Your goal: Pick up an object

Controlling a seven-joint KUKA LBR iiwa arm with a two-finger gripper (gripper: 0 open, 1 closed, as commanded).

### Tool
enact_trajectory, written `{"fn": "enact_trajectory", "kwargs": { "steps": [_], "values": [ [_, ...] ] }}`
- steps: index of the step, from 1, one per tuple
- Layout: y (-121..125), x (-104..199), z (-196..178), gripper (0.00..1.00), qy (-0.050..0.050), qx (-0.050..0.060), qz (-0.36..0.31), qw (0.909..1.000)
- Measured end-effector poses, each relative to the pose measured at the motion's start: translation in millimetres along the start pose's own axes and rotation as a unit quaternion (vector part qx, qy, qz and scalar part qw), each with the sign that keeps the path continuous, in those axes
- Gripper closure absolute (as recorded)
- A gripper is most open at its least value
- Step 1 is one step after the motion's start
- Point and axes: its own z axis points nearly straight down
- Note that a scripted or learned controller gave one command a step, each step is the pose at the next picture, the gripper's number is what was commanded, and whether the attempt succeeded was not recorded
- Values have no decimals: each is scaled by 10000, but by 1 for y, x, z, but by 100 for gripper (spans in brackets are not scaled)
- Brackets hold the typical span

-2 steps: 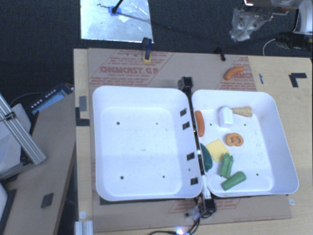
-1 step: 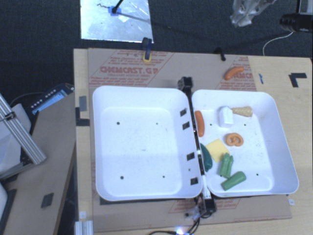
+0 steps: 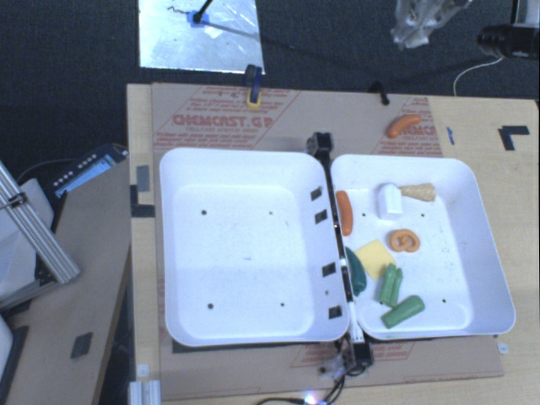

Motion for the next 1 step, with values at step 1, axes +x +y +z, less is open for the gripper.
{"fn": "enact_trajectory", "kwargs": {
  "steps": [1],
  "values": [
    [14,-42,0,100,-5,-3,14,10000]
  ]
}}
